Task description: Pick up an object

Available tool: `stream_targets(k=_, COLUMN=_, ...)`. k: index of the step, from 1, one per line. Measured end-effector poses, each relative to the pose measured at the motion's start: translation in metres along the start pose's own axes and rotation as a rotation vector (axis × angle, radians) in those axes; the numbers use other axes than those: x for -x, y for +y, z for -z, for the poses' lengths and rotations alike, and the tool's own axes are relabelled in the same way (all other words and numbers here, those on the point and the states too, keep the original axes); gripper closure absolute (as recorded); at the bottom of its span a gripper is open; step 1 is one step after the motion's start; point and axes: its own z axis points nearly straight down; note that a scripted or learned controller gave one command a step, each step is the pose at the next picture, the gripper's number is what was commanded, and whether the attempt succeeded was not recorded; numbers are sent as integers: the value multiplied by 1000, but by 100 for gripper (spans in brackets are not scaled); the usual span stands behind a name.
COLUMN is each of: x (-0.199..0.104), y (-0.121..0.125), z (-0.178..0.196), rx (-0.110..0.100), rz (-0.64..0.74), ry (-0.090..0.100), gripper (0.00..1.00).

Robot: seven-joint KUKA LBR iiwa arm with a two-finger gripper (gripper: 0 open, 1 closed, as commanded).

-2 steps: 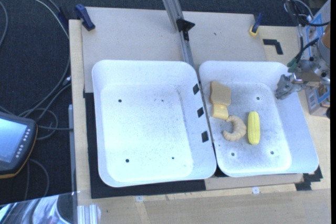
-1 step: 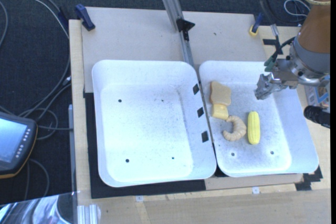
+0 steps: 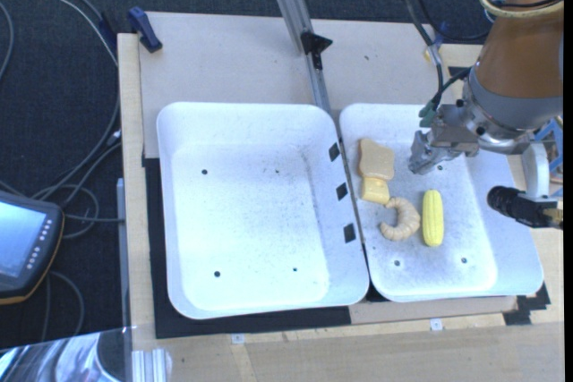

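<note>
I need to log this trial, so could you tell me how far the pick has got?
Done: the gripper is over the right bin, just above the corn. In hand: nothing shows between its fingers. Left: the whole grasp and lift; the corn, the croissant and the two tan blocks all lie on the bin floor.

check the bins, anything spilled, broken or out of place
Nothing stands out. The corn cob, croissant and two bread pieces all lie inside the right bin, with the end effector above them.
</note>
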Motion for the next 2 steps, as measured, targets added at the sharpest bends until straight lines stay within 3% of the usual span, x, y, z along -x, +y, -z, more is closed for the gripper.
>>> stream_targets(k=1, x=-61, y=-15, z=-6, rx=-2, rz=1, ry=1, gripper=100)
stream_targets(k=2, x=-112, y=-12, z=-15, rx=-3, rz=0, ry=0, gripper=100)
